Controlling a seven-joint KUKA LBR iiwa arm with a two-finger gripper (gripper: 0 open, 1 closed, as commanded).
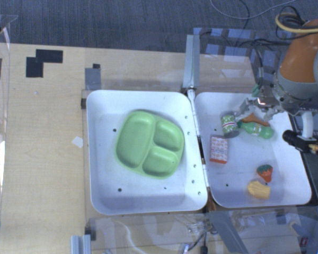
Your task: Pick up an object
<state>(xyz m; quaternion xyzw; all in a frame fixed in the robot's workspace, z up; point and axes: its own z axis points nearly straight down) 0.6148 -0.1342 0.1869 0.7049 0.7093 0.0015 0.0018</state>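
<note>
I see the end effector (258, 109) low over the right bin (286, 194), at its far side, directly above a green bottle (256, 129) and just beside a small can (229, 125) — whether it is apart or together I cannot tell. A carton (219, 149), strawberry (264, 172) and yellow toy (258, 190) lie nearer. The left bin (103, 194) holds 1 green divided plate (150, 143).
</note>
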